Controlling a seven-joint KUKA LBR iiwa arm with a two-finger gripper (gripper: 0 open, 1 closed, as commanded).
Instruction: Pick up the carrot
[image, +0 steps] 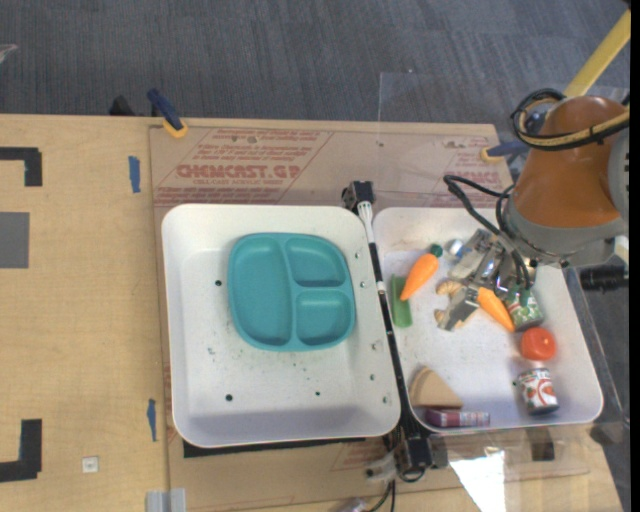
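Note:
An orange carrot (419, 275) with a small green top lies in the right bin (575, 300), near its left wall and tilted up to the right. A second orange carrot-like piece (496, 309) lies further right, touching the underside of my gripper (462, 300). The gripper hangs low over the middle of the right bin, just right of the first carrot and apart from it. The arm's orange band (560, 160) looms above the bin's back right corner and hides part of it.
A green piece (402, 311) lies below the carrot by the divider. A red tomato (538, 343), a small can (540, 390), a tan wedge (436, 385) and a purple tube (460, 417) sit toward the bin's front. A teal divided plate (292, 290) lies in the left bin (190, 330).

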